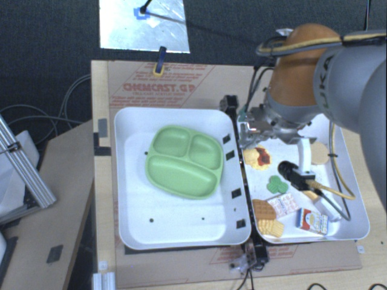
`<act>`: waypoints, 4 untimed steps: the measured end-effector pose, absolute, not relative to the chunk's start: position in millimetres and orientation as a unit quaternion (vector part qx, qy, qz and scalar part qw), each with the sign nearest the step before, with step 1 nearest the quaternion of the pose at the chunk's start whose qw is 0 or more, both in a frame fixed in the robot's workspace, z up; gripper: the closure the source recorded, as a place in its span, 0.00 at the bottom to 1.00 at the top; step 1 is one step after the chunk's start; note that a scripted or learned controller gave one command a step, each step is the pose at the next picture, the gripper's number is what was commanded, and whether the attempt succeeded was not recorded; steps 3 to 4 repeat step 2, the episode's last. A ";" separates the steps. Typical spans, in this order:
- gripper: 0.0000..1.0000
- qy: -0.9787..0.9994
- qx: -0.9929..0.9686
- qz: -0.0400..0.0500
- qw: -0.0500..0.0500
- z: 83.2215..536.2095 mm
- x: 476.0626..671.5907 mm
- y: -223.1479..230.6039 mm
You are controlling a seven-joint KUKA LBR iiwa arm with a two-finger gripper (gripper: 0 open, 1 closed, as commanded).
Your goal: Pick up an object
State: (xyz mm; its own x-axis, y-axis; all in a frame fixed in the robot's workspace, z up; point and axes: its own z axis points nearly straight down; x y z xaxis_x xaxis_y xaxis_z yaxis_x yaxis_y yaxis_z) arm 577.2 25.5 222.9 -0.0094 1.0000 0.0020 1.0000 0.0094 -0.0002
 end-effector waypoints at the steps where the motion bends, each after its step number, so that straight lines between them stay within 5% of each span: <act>1: 1.00 -0.711 -0.704 -0.001 0.000 224.6 578.2 76.6; 2: 1.00 -0.710 -0.704 0.000 0.001 231.9 556.4 104.0; 4: 1.00 -0.710 -0.704 0.000 0.001 231.9 556.4 104.0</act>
